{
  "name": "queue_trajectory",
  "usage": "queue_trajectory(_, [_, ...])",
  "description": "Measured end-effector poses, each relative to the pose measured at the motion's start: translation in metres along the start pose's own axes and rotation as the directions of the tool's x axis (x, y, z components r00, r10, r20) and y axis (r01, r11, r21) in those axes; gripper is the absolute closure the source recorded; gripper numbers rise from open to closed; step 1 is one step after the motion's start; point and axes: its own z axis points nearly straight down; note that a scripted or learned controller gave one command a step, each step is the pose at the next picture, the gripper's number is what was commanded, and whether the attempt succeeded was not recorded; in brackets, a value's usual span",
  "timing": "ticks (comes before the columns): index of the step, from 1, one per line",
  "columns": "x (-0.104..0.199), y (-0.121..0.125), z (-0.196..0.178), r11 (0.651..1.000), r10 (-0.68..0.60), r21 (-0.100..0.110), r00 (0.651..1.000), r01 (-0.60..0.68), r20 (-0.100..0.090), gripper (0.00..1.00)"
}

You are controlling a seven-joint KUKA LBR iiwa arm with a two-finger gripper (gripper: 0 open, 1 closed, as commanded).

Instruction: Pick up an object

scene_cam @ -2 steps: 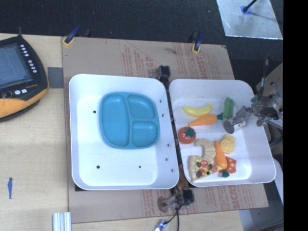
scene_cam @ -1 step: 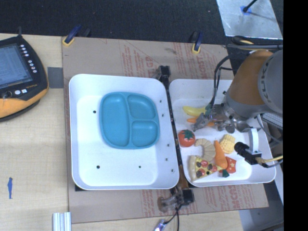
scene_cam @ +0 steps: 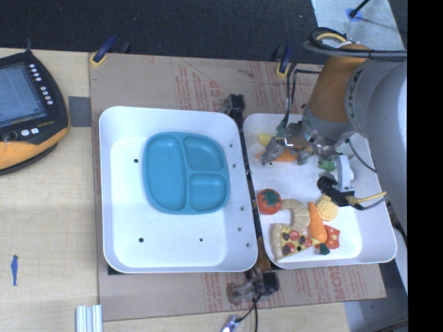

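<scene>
Two white bins sit side by side on a brown sheet on the tabletop (scene_cam: 48, 213). The left bin (scene_cam: 111, 185) holds one blue plate (scene_cam: 185, 171) with three compartments and nothing else.

The right bin (scene_cam: 374, 244) holds the toy food, nine pieces as far as can be counted. There is one tomato (scene_cam: 269, 199) near its left wall and one pizza slice (scene_cam: 292, 240) at the near edge. One carrot (scene_cam: 317, 221) lies across a pale bread-like piece (scene_cam: 297, 211), and one corn cob (scene_cam: 328, 207) is just beside the carrot. A small red piece (scene_cam: 333, 238) lies at the carrot's lower end. A yellow piece (scene_cam: 265, 139), an orange piece (scene_cam: 271, 156) and a green piece (scene_cam: 326, 164) lie in the far half.

The tool (scene_cam: 285, 149) is low over the far half of the right bin, right by the orange piece. Its metal parts blur together, so I cannot tell whether it is wide, narrow or holding anything. The arm covers the bin's far right corner.

A handheld screen unit (scene_cam: 21, 109) with an orange-yellow casing lies at the left, cut off by the edge. Two blue clamps (scene_cam: 104, 48) hold the sheet's far edge.
</scene>
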Motion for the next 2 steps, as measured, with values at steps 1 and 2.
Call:
queue_trajectory(1, [-0.0008, -0.0003, -0.0101, 1.000, -0.003, 0.003, 1.000, 0.003, 0.000, 1.00])
queue_trajectory(2, [-0.0006, -0.0003, -0.0100, 1.000, -0.004, 0.004, 1.000, 0.004, 0.000, 0.00])
